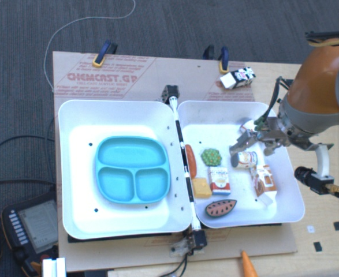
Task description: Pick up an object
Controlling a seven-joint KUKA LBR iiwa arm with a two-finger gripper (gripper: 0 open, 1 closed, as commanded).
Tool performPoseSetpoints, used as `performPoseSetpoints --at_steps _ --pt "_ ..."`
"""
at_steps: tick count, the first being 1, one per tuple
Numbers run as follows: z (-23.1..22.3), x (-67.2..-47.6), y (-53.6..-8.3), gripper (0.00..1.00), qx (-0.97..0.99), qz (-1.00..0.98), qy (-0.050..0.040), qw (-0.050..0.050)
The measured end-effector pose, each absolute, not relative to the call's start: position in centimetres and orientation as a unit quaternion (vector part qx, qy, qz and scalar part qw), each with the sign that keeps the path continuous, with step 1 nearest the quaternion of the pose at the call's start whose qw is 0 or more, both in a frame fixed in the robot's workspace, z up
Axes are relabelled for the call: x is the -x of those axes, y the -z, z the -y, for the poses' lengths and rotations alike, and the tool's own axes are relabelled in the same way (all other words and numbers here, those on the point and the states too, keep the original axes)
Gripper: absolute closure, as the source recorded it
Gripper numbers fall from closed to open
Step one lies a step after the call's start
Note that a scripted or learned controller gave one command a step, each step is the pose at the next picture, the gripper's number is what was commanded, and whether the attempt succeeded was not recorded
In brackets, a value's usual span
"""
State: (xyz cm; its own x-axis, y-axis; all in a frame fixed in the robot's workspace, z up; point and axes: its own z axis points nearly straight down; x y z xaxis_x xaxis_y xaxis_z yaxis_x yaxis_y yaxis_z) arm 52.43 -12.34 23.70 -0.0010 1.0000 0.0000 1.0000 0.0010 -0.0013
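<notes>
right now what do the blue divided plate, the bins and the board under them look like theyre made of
Blue divided plate: probably moulded plastic, with uniform colour, rounded compartment walls and a soft sheen.
Left bin and right bin: likely thin white plastic, smooth, with rounded corners and glare on the floor.
Board: looks like cardboard or fibreboard, matte tan with red printed lettering; which one cannot be told.

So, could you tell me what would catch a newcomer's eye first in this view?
Probably the bright blue divided plate, alone in the middle of the left bin. Next comes the arm's orange band at the right, with the gripper low over the right bin beside a small jar, and the toy food clustered there: a hot dog, broccoli and a watermelon slice.
</notes>
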Motion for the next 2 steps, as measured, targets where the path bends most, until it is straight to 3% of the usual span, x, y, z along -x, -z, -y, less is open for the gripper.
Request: performPoseSetpoints --at_steps 1,2 --pt "14.7 -49.5 -12.8 0.00 0.707 0.707 -0.0010 0.001" --pt "11.1 -48.8 -9.1 0.00 0.708 0.706 0.0030 -0.008"
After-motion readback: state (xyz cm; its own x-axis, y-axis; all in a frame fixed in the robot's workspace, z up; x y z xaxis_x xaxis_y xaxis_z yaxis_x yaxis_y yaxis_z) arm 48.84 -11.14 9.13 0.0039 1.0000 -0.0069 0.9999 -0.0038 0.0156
